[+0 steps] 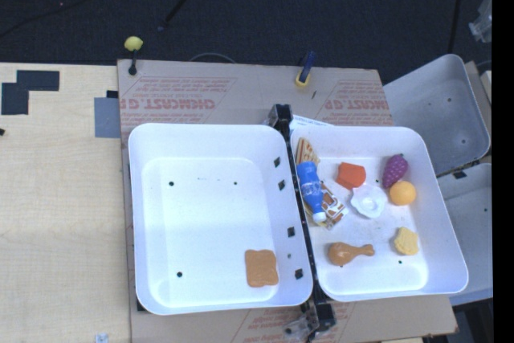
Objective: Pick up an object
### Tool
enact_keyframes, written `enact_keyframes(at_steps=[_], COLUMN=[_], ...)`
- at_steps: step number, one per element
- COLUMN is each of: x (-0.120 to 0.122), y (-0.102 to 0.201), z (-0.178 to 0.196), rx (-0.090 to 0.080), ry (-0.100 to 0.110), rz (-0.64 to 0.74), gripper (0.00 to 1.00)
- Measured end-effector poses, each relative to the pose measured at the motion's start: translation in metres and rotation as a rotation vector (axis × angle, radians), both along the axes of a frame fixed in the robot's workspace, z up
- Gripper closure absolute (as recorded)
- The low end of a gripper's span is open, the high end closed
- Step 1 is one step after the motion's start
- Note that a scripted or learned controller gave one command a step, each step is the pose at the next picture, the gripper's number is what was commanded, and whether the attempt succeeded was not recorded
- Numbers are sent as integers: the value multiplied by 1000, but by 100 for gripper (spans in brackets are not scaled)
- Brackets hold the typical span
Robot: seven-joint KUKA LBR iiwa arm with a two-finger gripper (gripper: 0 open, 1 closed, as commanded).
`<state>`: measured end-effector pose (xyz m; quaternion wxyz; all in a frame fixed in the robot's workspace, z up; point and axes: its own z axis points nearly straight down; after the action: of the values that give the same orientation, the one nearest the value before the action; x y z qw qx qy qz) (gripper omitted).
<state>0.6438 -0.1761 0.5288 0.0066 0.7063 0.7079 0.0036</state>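
Overhead view of two white bins. We cannot tell the gripper's state here. The right bin carries most of the candidates: a blue bottle along its left wall, a red block, purple grapes, an orange, a white egg-like piece, a yellow piece and a brown drumstick. The left bin holds one flat brown toast-like slice near its front right corner. We judge the drumstick the best target: it lies apart from its neighbours, so we would descend over its thicker end and close across its narrow width. It looks smooth, tan and tapered, its handle pointing right.
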Motion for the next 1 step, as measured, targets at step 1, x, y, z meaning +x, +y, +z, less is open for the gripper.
enact_keyframes(at_steps=[1], x=[-12], y=[58], z=[-105], rx=[9], ry=[27], rz=[2], gripper=[100])
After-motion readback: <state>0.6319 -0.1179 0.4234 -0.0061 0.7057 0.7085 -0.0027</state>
